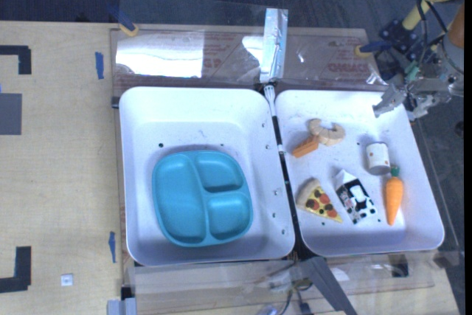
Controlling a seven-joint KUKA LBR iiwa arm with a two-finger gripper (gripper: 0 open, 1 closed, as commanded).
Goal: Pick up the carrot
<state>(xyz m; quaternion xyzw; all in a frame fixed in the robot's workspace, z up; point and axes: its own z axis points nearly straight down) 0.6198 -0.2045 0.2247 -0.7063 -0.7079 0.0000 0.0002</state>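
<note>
White plastic forms both shallow bins, set side by side on the bench. The left bin contains one item: a blue divided plate with three compartments, lying flat near the middle of the floor. The right bin contains six small items. The carrot, orange with a green top pointing away from the camera, lies lengthwise near the bin's right wall, just below a small white cylindrical cup lying on its side. Left of the carrot lies a black-and-white carton, and beside that a pizza slice with toppings facing up. Farther back sit a tan ring-shaped pastry and an orange wedge-shaped piece, touching or nearly touching each other. The gripper is positioned over the right bin's far right corner, well apart from the carrot, with nothing seen between its fingers; whether it is open or closed cannot be determined at this resolution.
</note>
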